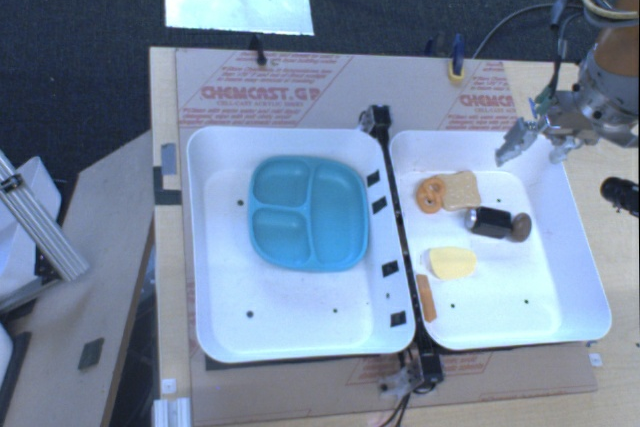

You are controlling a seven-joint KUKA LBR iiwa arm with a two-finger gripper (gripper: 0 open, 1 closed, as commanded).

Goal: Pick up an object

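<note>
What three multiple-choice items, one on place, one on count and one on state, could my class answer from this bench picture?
1. Where does the blue divided plastic plate lie?
A. in the left white bin
B. in the right white bin
C. on the bare bench

2. How many compartments does the plate have?
A. two
B. three
C. five

3. How does the arm's two-finger gripper stand?
A. clamped on the plate
B. above the right bin's far edge, holding nothing
C. resting on the yellow wedge

Key:
1 A: the plate sits on the floor of the left white bin.
2 B: ridges split it into two small sections and one large.
3 B: it hangs over the far rim of the right white bin, apart from the brown pretzel, tan bread slice, dark block, yellow wedge and orange stick.
</note>
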